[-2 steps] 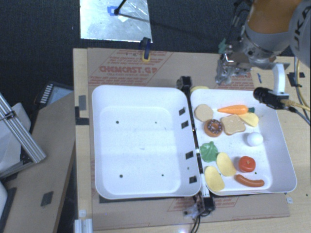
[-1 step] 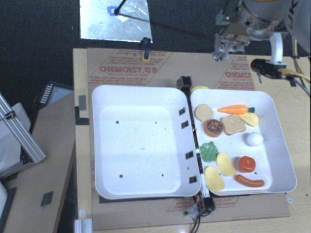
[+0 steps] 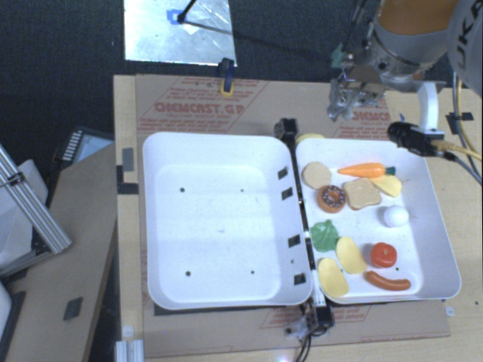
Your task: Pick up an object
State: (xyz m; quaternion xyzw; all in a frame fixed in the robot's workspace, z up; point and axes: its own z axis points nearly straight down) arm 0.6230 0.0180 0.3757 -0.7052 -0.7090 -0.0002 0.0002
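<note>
Toys fill the right bin (image 3: 445,266) — a carrot (image 3: 364,170), a slice of bread (image 3: 364,194), a doughnut (image 3: 331,197), a white egg (image 3: 395,216), a tomato (image 3: 383,255), a sausage (image 3: 388,281), a green broccoli piece (image 3: 325,234) and two yellow pieces near the front. The left bin (image 3: 219,217) has nothing to aim for. Your tool (image 3: 346,100) hangs high over the counter (image 3: 204,105) behind the right bin's far rim, well apart from every toy, and it carries nothing. At this size and blur you cannot tell whether it is spread or closed, so check that before you descend.

Choose a target that stands alone. The egg and the tomato each have bare white floor around them, which I judge gives room on both sides. The doughnut, bread and round tan piece (image 3: 317,175) touch or nearly touch — a drop there would likely catch two things or push one aside. The carrot lies lengthwise across the bin, so turn the wrist to close across its narrow width, not along it. Bring the arm forward over the bin first, centre above the toy, then go straight down. Round toys may roll, so close slowly.
</note>
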